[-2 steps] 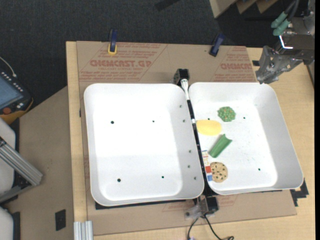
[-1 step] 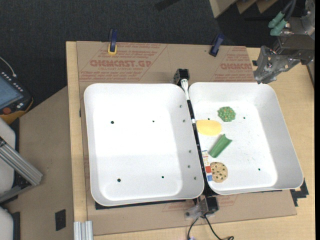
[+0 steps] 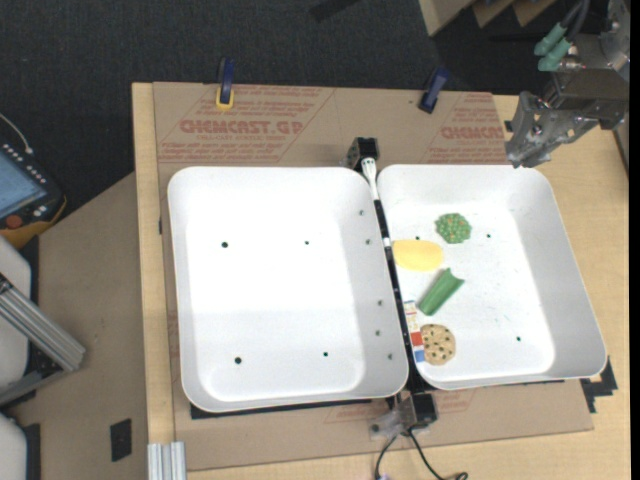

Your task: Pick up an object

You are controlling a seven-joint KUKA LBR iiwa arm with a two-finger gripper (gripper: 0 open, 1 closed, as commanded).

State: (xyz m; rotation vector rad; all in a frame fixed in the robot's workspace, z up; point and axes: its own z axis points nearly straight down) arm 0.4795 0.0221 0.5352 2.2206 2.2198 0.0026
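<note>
Fig.: Gripper (image 3: pixel 527 148) hangs over far right corner of right bin (image 3: pixel 560 268); jaw state can't be told, nothing seen betw. fingers. Objs. in right bin, left half: green round item (image 3: pixel 453 228), yellow item (image 3: pixel 417 256), green stick (image 3: pixel 440 292), cookie (image 3: pixel 436 344). Left bin (image 3: pixel 200 268) adj.

Bright, even overhead light; mild softness.

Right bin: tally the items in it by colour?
Green: 2, the round bumpy piece and the long slanted piece
Yellow: 1, the oval piece by the divider
Tan with dark specks: 1, the cookie
Red, white and blue: 1, a small flat item touching the cookie's left edge; I can't tell what it is
Total: 5
</note>
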